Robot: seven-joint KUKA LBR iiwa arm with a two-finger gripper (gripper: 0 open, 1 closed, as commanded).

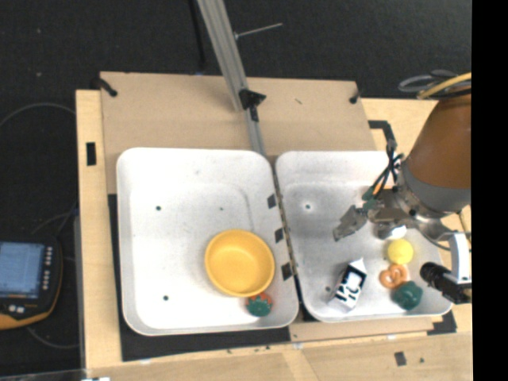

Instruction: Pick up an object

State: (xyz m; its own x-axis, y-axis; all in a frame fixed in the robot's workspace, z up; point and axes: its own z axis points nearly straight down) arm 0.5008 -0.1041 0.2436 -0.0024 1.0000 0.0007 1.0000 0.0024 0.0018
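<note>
My gripper (350, 224) hangs over the middle of the right bin (317, 181), reaching in from the right under the orange wrist band (446, 145). Nothing shows in its grasp. Below it, near the bin's front wall, lies a white and black carton (348, 285). To the right of the gripper sit a yellow ball (400, 251), an orange ring (392, 275) and a dark green piece (408, 295). In the left bin (167, 189) rests a yellow bowl (239, 262), with a small green and red object (259, 304) at its front edge.
A grey metal rail (226, 50) slants down from the top to the gap between the bins. A black clip strip (279, 232) joins the bins. A handheld pendant (28, 280) lies off the bench at the left.
</note>
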